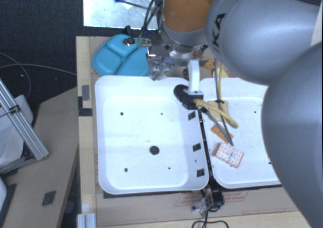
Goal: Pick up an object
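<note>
End effector (160, 68) sits at far rim of left bin (116, 171), beside a glossy blue plastic piece (120, 56); cannot tell its state. Objects lie apart from it in right bin (252, 179): small pink-and-white patterned packet (228, 155), orange-brown bit (219, 132), thin grey tongs-like tool (220, 121). Bins smooth white plastic.
</note>
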Available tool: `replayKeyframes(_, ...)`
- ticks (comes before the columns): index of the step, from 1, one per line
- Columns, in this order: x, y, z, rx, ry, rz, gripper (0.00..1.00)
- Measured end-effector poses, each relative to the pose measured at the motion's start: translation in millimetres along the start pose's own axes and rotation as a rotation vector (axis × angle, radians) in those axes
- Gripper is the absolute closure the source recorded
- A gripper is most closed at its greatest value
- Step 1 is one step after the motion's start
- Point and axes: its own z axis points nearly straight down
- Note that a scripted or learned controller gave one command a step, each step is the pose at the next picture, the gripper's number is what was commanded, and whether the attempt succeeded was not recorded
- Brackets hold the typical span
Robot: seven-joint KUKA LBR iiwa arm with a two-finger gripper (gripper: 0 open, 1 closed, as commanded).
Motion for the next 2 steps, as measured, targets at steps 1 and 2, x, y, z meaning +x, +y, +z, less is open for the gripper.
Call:
replayKeyframes(1, -8.7, -52.4, 58.9, 0.014, -0.004, -0.001, 1.00)
replayKeyframes(2, -60.1, -65.8, -33.7, -0.002, -0.001, 0.001, 1.00)
